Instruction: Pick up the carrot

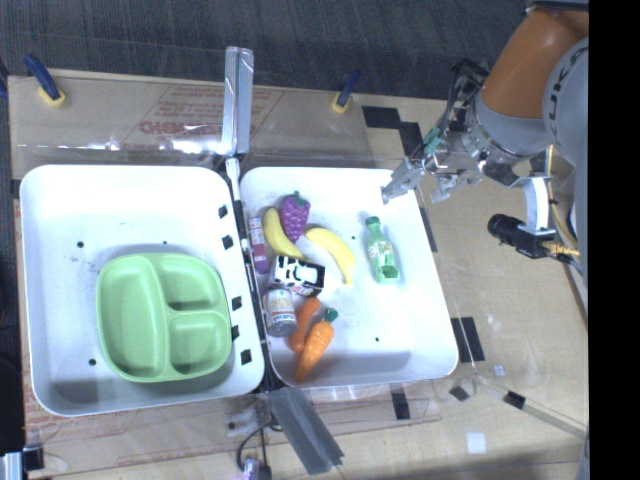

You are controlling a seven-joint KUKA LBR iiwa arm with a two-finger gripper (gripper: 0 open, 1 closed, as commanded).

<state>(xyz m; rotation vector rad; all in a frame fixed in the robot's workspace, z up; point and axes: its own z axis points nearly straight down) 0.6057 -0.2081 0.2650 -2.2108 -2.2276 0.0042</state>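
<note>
Orange plastic is probably what the carrot (314,344) is made of, so I judge it light, stiff and a little smooth. It lies in the right bin (425,298), near the front wall, with its green top toward the bananas (334,250) and its point toward the bin edge. A second orange piece (303,322) touches its left side, and a small can (281,309) stands just beside that. The best place to hold seems the thick middle of the body, with the fingers across its width, because the point is thin and may slip out.

At the back right corner of the same bin the hand (398,185) hovers, high above the rim, with nothing in it. How far it is open I cannot tell. The carrot is well apart from it, diagonally toward the front left, past the green bottle (381,251).
</note>
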